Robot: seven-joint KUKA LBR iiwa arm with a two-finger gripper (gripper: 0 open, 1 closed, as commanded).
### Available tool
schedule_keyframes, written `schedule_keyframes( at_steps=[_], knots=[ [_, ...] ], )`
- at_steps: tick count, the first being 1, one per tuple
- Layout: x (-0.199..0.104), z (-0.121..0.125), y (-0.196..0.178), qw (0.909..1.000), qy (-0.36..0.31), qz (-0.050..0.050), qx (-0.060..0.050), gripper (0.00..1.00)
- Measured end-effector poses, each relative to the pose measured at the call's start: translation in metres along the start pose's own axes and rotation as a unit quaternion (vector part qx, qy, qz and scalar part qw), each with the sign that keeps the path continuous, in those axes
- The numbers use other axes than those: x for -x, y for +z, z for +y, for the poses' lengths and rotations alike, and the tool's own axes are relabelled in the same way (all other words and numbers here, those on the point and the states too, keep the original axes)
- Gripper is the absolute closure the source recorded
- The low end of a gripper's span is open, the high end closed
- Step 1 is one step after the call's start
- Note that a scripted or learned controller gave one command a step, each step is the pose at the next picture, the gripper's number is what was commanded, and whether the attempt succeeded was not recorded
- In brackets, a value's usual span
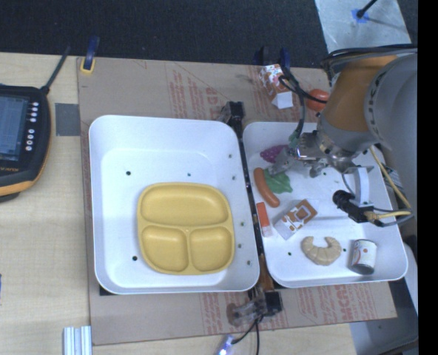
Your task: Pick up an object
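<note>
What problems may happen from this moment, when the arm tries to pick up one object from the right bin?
1. The gripper hangs over the far left part of the right bin, where the purple item, green item and hot dog crowd together; it may catch two, or push them apart.
2. These items lie near the bin's wall, so a finger could strike it.

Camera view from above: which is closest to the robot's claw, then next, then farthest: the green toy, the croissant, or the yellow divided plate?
Measured from the gripper, at the back of the right bin:
1. Green toy, just to its left in the same bin.
2. Croissant, at that bin's front.
3. Yellow divided plate, across in the left bin.
</note>
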State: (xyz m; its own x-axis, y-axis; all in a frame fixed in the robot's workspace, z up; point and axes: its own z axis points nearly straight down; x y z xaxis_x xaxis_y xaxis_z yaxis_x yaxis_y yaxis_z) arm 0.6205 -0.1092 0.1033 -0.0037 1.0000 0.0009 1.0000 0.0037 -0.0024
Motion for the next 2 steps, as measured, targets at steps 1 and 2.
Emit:
schedule_keyframes(
  at_steps=[1,2],
  knots=[
    [-0.0052,0.0358,0.0113,1.0000,0.000,0.000,0.000,0.00],
    [0.0047,0.0359,0.0111,1.0000,0.000,-0.001,0.001,0.00]
  ],
)
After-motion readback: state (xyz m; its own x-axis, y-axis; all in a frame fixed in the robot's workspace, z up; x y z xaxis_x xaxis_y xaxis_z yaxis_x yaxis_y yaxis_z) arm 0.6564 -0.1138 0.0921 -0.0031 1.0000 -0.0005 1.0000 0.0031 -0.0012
